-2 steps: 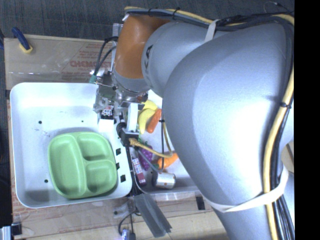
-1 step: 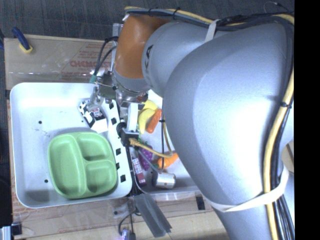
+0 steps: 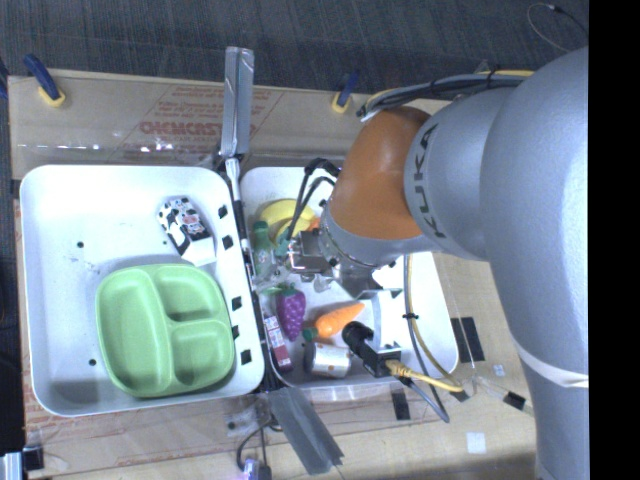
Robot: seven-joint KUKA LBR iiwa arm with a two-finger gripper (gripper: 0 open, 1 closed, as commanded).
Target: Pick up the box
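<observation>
A small black-and-white patterned box (image 3: 186, 222) lies in the left bin (image 3: 60, 198), near its back right corner, just behind the green plate. My gripper (image 3: 303, 256) is low over the middle of the right bin (image 3: 425, 288), largely covered by the wrist and the orange band. It hangs above a cluster of items, about a hand's width to the right of the box and across the divider between the bins. Nothing can be seen held in it.
A green divided plate (image 3: 165, 328) fills the front of the left bin. The right bin holds a yellow item (image 3: 280, 213), a green bottle (image 3: 262, 243), purple grapes (image 3: 291, 311), an orange carrot (image 3: 338, 318), a silver can (image 3: 328, 359) and a red packet (image 3: 276, 340).
</observation>
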